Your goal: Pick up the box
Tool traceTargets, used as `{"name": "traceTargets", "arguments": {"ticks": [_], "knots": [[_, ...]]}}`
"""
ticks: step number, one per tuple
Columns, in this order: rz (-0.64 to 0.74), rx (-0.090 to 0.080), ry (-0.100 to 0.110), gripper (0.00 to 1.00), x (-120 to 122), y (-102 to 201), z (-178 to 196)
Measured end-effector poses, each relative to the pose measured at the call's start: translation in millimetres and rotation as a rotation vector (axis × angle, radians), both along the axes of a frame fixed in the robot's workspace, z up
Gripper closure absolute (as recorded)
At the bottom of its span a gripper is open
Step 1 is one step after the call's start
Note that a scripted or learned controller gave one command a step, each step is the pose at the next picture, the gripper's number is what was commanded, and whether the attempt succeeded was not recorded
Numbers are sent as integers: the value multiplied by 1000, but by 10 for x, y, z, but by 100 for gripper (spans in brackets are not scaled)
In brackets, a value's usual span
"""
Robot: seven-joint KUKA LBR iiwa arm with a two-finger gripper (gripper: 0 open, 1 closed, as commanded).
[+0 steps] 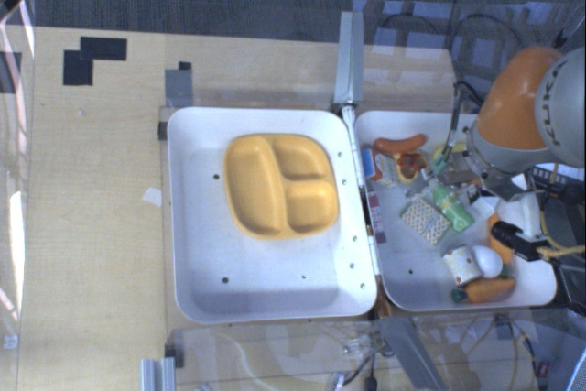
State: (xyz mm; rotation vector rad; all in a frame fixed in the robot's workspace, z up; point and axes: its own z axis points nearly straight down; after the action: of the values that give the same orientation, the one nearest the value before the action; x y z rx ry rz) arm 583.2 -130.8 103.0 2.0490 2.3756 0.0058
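The two white bins (197,197) look like smooth plastic with a soft shine. The yellow tray (279,183) in the left bin looks like smooth, matt plastic. The bench (92,197) looks like pale wood, flat and dull. The arm (522,105) has a glossy orange band. The small box (425,219) has a dotted pattern and looks like cardboard.

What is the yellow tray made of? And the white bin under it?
The yellow tray looks like moulded plastic, matte: its three compartments have soft rounded edges and an even colour with no glare. The left white bin also seems plastic, smooth and slightly glossy, with rounded corners and small dark holes in its floor. It could be painted metal; the picture cannot settle that.
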Motion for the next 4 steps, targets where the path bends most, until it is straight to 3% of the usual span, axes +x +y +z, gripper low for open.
{"name": "traceTargets", "arguments": {"ticks": [1, 2, 3, 4], "knots": [[49, -2, -2, 0, 316, -179, 777], [175, -1, 1, 0, -3, 189, -34], [151, -1, -4, 0, -13, 177, -139], [167, -3, -8, 0, -138, 375, -136]]}}
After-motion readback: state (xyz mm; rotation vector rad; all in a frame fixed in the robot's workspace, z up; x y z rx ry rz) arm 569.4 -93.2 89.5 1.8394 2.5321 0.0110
